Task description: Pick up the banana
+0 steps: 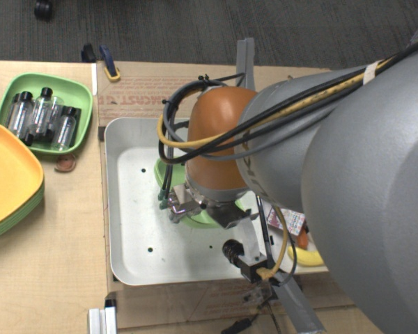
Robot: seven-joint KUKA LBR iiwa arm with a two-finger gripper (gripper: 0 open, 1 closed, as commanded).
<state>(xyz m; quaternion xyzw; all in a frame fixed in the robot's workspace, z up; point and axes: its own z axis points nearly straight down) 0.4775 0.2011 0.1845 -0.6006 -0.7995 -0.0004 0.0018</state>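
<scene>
Camera view, nearest edge first: the banana (pixel 308 257) shows as a yellow sliver at the lower right of the white bin (pixel 129 207), mostly hidden under the grey arm (pixel 348 152). Just left of it, the gripper (pixel 177 207) sits low over a green plate (pixel 198 219); whether its jaws are open cannot be told. Farther left, 1 green tray (pixel 14 89) holds small bottles (pixel 43 119), beside stacked yellow plates (pixel 10 179).

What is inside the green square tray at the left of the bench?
The green square plastic tray holds several small clear bottles with black caps, lying side by side. Whatever lies under them is covered.
</scene>
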